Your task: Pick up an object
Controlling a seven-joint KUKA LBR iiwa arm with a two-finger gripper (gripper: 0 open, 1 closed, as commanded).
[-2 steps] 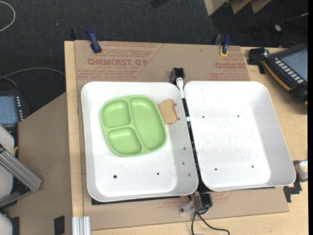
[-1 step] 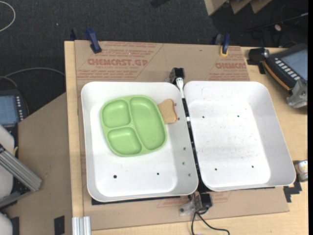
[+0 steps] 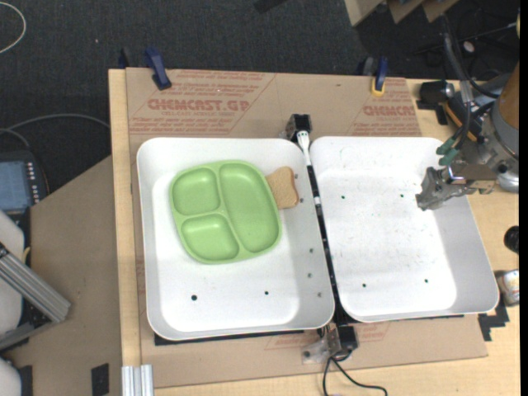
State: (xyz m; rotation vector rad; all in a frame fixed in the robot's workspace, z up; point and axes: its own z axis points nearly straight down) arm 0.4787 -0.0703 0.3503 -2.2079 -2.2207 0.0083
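A green divided plate (image 3: 224,211) lies in the left bin (image 3: 165,295). Touching the plate's upper right edge is a small tan block (image 3: 284,187), like a piece of bread or sponge. My gripper (image 3: 430,193) hangs over the right side of the right bin (image 3: 396,295), far from both objects. I see nothing between its fingers, and their spread is unclear from this angle.
The two white bins sit side by side on a brown board (image 3: 206,97), held by blue clamps (image 3: 157,68) at the back edge. A black bracket (image 3: 299,127) sits where the bins meet at the back. Cables run off the front edge.
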